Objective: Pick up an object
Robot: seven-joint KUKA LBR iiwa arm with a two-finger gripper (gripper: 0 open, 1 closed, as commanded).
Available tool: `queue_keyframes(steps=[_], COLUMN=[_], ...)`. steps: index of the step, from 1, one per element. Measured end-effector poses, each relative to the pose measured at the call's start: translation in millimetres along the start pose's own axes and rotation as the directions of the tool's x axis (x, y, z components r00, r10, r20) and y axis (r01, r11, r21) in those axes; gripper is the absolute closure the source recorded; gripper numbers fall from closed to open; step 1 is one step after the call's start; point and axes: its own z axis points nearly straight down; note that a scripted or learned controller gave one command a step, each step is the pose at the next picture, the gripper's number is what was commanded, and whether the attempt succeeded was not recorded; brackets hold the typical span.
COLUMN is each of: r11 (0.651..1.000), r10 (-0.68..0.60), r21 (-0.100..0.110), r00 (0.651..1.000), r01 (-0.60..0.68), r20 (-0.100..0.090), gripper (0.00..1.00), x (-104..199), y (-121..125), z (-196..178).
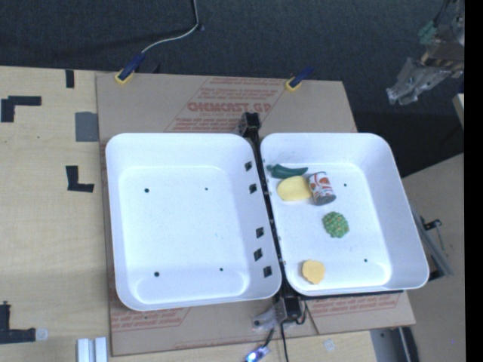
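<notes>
Since the task just says grab an object, anything in the right bin [392, 202] counts, and it's all small toy-food stuff sitting well apart from the gripper [411, 81], which hangs way up at the top right, outside the bins and over the dark floor; it's too blurry up there for me to tell what state the claw is in, and I see nothing in it. The left bin [121, 202] isn't where the action is. Going big to small among the pieces: the lemon [293, 190] near the divider looks like the chunkiest, probably hollow plastic, light and rigid, rounded and a bit slick, so I'd close across its short width, not the long ends. Touching its right side is the can [322, 188], lying tipped over, stiff and light I'd guess, and it'll roll if nudged, so squeeze across the curved body. They're crowded together, so fingers going between them could shove one away. The green ball [336, 225], bumpy like broccoli or a berry, sits alone mid-bin with room all around, and that texture should give decent grip; honestly my pick. The yellow-orange bit [313, 271] near the front wall is low and flattish, harder to get under. The pepper [287, 170] above the lemon is thin and skinny, easy to miss.
</notes>
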Motion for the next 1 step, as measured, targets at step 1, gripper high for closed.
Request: queue_keyframes(steps=[1], r11=[1.0], r10=[0.0], r21=[-0.004], r00=[1.0], r01=[0.0], r20=[0.001], gripper=[1.0], x=[-3.1], y=[22.3], z=[-25.1])
